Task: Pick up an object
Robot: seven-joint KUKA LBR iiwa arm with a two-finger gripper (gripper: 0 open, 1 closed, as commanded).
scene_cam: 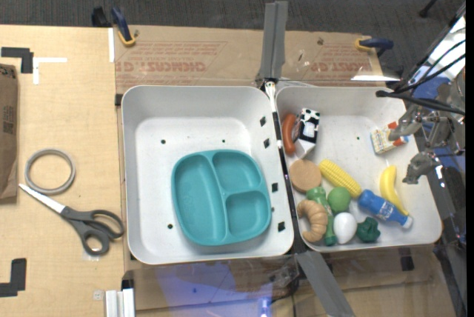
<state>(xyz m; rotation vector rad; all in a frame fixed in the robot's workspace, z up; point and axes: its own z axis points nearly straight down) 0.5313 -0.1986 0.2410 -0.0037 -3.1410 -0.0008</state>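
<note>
teal tray (221, 197) alone in left bin (141, 160); toys crowd right bin (348, 104).

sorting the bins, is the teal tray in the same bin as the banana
No, the teal tray lies in the left bin, the banana in the right bin.

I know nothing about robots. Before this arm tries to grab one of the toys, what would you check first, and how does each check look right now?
1. Things to pick within the right bin: ok; banana, corn, blue bottle, white egg and others lie there.
2. Gripper over that bin: ok, it hangs near the bin's right edge, beside the banana.
3. Gripper free of any load: cannot tell; its fingers are too cluttered to read.
4. A target with room around it: ok for the banana; not ok for the egg, packed among the croissant and broccoli.
5. Left bin ready to receive: ok, the teal tray lies flat in it.
</note>
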